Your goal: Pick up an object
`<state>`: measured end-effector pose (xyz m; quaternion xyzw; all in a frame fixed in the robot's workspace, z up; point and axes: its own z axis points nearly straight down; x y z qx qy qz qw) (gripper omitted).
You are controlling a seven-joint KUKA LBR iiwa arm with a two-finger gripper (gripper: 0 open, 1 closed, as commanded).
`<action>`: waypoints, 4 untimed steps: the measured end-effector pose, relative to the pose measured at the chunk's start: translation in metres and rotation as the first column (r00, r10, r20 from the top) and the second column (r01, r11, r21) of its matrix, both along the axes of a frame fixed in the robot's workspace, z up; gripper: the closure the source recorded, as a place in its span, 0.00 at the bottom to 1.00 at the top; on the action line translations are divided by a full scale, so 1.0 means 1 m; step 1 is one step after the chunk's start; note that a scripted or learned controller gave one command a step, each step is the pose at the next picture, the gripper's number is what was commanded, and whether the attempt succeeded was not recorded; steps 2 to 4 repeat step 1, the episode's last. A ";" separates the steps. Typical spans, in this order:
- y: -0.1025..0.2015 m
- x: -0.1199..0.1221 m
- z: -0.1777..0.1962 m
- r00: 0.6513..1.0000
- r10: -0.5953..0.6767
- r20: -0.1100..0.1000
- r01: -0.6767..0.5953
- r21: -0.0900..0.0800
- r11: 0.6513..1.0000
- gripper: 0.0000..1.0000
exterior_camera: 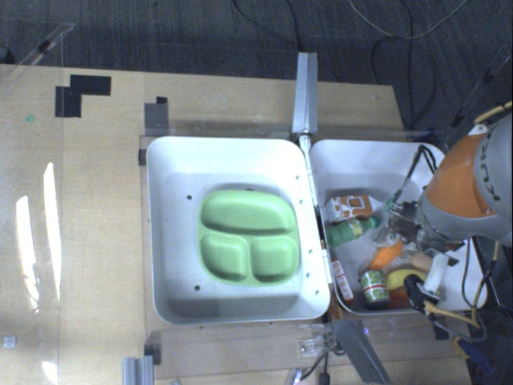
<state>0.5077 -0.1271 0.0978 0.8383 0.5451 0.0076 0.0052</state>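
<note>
The right bin (361, 163) holds several small items. A brown and white packet (351, 207) lies near its middle, with a green bottle (349, 231) on its side just below. Toward the front are an orange carrot-like piece (385, 257), a small can (373, 288) and a yellow banana-like piece (404, 278). The arm's orange band (461, 184) hangs over the bin's right side. My gripper (401, 233) reaches down just right of the green bottle and above the orange piece. Its tips are lost among dark parts and cables.
The left bin (172, 215) carries a green divided tray (247, 235). A thin red-edged packet (340, 280) leans along the right bin's left wall. A metal divider post (305, 95) stands behind the bins. Cables trail from the arm at the lower right.
</note>
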 end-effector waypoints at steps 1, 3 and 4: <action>0.059 0.061 0.086 0.992 0.127 -0.017 -0.127 0.000 0.992 1.00; 0.059 0.061 0.086 0.992 0.127 -0.017 -0.127 0.000 0.992 1.00; 0.059 0.061 0.086 0.992 0.127 -0.017 -0.127 0.000 0.992 1.00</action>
